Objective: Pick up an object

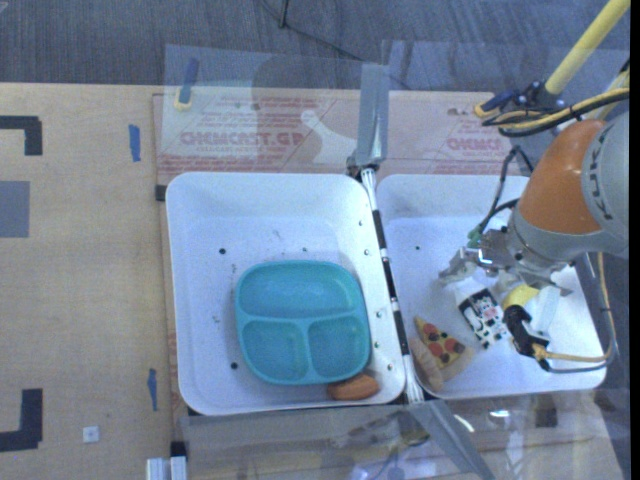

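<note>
We hang our gripper (478, 268) low in the right bin (420, 218), at twelve o'clock from the pizza slice (440, 346), presumably to pick there; whether anything is gripped we cannot tell.

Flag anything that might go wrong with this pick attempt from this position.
The tool hangs over the right bin beside the pizza slice, which lies flat near the divider; a descent could clip the wall or skid off it. The orange sausage sits wedged between the teal tray and the left bin's edge.
</note>
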Robot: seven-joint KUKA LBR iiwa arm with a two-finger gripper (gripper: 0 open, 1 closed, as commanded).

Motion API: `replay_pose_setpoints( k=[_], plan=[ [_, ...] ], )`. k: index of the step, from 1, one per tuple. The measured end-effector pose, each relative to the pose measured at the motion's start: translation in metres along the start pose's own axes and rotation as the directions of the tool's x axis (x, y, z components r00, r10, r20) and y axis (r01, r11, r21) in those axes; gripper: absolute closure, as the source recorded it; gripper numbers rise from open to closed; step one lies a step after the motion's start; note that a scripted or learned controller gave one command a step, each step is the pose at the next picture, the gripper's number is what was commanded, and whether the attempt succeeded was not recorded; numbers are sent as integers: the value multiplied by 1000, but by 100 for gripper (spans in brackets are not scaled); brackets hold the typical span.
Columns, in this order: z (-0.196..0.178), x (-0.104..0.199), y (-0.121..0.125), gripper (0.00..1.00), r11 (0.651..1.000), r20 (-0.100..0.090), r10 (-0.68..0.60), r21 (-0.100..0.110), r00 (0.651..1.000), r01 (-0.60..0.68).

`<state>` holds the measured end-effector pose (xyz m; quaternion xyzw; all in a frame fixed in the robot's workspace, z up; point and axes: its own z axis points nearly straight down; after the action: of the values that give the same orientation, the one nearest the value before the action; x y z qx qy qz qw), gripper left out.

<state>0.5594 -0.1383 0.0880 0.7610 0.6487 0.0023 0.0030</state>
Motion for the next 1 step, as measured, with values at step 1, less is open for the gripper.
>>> replay_pose_setpoints(
  k=[1],
  plan=[
    [-1,-13,-40,0,1000,-1,28,-2,1000,-28]
  ],
)
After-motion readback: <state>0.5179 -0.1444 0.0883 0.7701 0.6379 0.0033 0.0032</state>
